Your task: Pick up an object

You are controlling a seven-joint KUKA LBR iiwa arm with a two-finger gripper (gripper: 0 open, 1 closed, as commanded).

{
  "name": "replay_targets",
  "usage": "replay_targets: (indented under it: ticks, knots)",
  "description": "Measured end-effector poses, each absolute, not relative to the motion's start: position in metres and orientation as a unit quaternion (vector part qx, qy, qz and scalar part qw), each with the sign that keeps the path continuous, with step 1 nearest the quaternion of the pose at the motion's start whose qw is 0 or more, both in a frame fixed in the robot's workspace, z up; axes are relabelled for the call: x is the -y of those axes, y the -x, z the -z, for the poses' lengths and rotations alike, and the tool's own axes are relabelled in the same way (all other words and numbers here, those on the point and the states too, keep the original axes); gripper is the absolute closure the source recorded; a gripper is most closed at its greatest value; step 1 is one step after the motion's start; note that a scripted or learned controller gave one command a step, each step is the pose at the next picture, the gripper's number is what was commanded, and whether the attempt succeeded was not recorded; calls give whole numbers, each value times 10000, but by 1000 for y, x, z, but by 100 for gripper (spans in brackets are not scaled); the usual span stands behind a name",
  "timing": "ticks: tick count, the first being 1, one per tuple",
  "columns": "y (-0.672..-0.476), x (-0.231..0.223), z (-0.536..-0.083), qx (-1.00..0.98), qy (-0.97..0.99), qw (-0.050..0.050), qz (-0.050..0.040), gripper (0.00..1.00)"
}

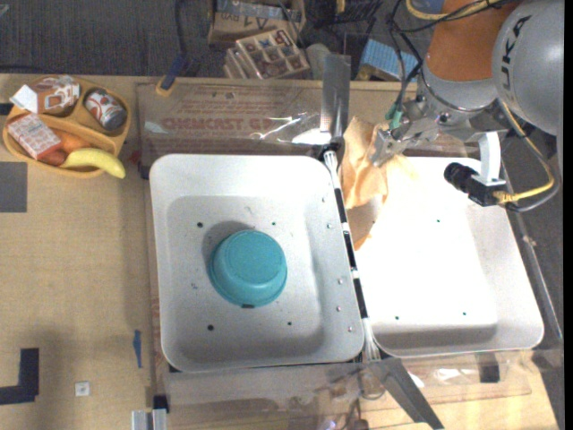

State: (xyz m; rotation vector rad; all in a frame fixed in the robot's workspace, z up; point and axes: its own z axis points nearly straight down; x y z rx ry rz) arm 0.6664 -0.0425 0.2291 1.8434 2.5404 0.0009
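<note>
From my remote seat I saw the arm [501,43] reaching in from the right, its gripper [391,141] poised over the far left corner of the right bin [448,330]. A tan cloth [365,182] hung crumpled there, draped against the divider between the two bins, with its upper edge right at the fingertips; it looked pinched between them, though glare on the bin floor left me less than sure, and how wide the fingers stood I could not tell. In the left bin [179,195] a teal bowl [249,268] sat upside down near the middle, well apart from the gripper. On the bench at the far left stood an orange tray [18,137] holding a banana [94,160] and small toy food packets
</note>
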Motion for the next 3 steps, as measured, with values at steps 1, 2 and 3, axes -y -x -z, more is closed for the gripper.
replay_targets:
  ticks: [1,2,3]
  knots:
    - [-667,43,-189,-9704,-2415,12,-7,100]
    - [-608,97,-197,-9802,-1978,19,-6,100]
    - [-650,89,-228,-9278,-3730,39,-9,100]
